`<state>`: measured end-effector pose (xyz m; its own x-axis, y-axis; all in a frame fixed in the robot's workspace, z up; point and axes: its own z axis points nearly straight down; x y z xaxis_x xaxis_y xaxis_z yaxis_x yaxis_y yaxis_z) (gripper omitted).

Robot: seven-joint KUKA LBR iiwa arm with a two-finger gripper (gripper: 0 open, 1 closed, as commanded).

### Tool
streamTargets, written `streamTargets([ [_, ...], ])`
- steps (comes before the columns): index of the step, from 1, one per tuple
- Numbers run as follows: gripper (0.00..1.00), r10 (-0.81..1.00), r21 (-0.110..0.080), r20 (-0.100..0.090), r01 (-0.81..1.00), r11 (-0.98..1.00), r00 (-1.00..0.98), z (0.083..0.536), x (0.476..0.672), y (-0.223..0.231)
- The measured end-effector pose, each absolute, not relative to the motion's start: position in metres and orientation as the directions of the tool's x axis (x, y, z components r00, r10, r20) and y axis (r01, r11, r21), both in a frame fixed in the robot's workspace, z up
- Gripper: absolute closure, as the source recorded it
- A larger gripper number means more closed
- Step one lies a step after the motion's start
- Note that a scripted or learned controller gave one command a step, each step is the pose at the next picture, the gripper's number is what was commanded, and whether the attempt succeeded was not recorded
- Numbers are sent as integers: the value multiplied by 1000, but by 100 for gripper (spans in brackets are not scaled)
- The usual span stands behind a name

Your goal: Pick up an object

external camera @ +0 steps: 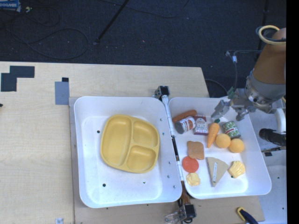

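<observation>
Two shallow white plastic bins sit side by side on a pale wooden bench (37, 139), their glossy rims touching along a central seam.

Nearest the camera in the right bin (261, 183): one small lumpy yellow piece (192, 179), one tan wedge (217, 170) with a pale stripe, and one ridged yellow piece (237, 169). Behind them lie one flat red disc (190, 164) and one brown toast-shaped slab (195, 150). Further back: two smooth orange-yellow balls (223, 141) (237, 145), touching each other; one tapered orange carrot (212, 134) standing on a slant; one small green-labelled can (231, 129); one labelled boxy item (201, 125); one red-labelled tin (185, 124) on its side; and one reddish sausage (184, 115) at the far left corner. All these candidate objects rest loose on the bin floor.

The left bin (88, 190) carries one matte yellow plate (130, 143), rounded, with three compartments.

Farthest back, the gripper (232, 110) hangs over the right bin's far edge, above the can and carrot. Its two grey fingers are spread apart, with nothing between them. Above it rises the arm's orange band (271, 62).
</observation>
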<state>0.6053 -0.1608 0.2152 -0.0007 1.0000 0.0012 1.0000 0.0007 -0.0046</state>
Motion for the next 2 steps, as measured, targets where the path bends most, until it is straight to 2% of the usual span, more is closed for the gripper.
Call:
streamTargets([
  [1,0,1000,-3,1,1000,2,-2,87,610,-168],
  [2,0,1000,-2,2,1000,0,0,88,578,-118],
])
